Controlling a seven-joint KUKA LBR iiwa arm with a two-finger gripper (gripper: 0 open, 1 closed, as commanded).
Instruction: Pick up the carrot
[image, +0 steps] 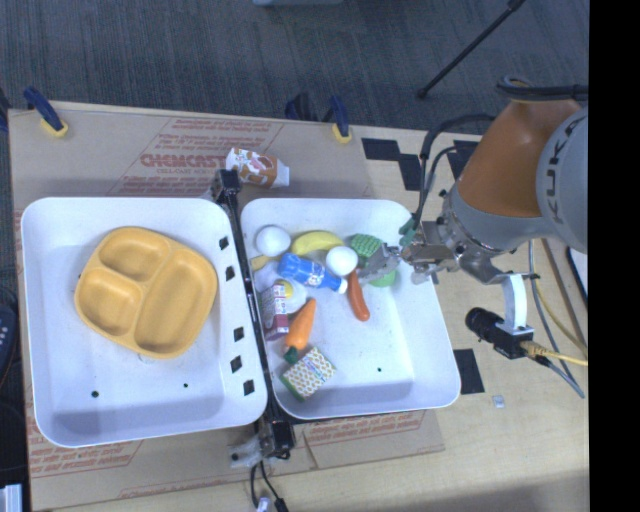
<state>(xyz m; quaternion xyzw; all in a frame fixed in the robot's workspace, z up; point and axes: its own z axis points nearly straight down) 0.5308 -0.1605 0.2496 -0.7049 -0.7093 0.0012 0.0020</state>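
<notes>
The carrot (301, 326) lies in the right bin (425, 350), low in the pile of items and close to the divider where the two bins meet, tilted with its narrow end toward the lower left. A small checkered box (307, 373) lies just below it, and a blue bottle (308, 272) lies just above it. A red sausage-shaped item (358, 297) lies apart to the right. The lower right quarter of the right bin floor is bare white. The pincer (385, 262) sits at the right bin's upper right, beside a green item (366, 246), well apart from the carrot; the state of the pincer cannot be told. The left bin (60, 400) carries a yellow divided plate (146, 290), with bare floor along its lower edge. The arm (520, 170) extends over the bench (520, 420) beyond the right bin's rim.
</notes>
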